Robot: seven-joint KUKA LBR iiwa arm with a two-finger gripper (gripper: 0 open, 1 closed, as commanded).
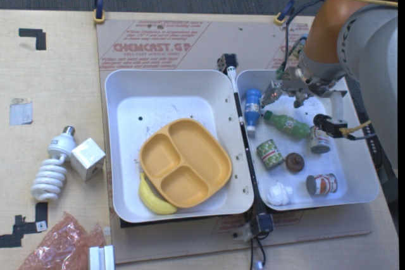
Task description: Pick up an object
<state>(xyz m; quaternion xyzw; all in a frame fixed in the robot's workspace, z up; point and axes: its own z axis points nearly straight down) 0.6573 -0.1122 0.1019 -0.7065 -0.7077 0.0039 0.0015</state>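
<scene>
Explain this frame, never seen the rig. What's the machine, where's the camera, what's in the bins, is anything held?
One fixed camera looks down at a slant on a bench with two white bins. The grey and orange thing at right is a robot arm; its gripper hangs over the right bin, with nothing visibly held. That bin holds a blue bottle, a green bottle, small cans and a white wad. The left bin holds a yellow divided tray lying over a banana.

right bin (361, 190): blue bottle (252, 107) by left wall | green bottle (288, 124) on its side | green can (270, 153) | brown disc (295, 162) | red-labelled can (322, 184) | silver can (320, 140) | white crumpled wad (278, 193)
</scene>
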